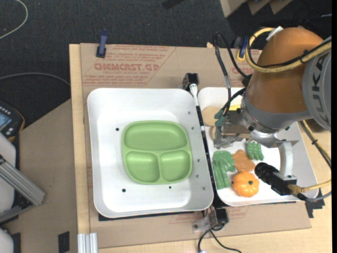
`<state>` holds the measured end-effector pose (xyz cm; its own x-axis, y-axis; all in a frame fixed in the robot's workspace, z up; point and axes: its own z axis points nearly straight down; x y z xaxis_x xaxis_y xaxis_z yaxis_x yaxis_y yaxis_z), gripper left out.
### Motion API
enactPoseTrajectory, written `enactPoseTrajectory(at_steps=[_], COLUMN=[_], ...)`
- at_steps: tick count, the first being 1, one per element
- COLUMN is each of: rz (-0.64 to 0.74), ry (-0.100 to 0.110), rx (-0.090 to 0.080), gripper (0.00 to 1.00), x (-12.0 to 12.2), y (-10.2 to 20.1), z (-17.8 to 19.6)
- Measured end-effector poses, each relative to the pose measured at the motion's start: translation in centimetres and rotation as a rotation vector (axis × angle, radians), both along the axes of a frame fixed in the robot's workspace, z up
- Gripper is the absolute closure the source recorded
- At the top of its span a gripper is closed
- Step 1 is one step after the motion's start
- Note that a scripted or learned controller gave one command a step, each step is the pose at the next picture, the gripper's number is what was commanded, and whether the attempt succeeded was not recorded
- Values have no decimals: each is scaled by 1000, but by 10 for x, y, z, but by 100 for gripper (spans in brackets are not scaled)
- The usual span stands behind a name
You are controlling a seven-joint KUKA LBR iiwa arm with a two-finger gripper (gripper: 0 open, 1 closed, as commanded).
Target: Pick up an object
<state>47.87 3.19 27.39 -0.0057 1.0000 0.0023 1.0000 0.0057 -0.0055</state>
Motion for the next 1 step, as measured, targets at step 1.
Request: enactPoseTrajectory(at_steps=[1], rz=[2], ry=[0], rx=[0], gripper=[100], x=[0], y=[70], z=[-19])
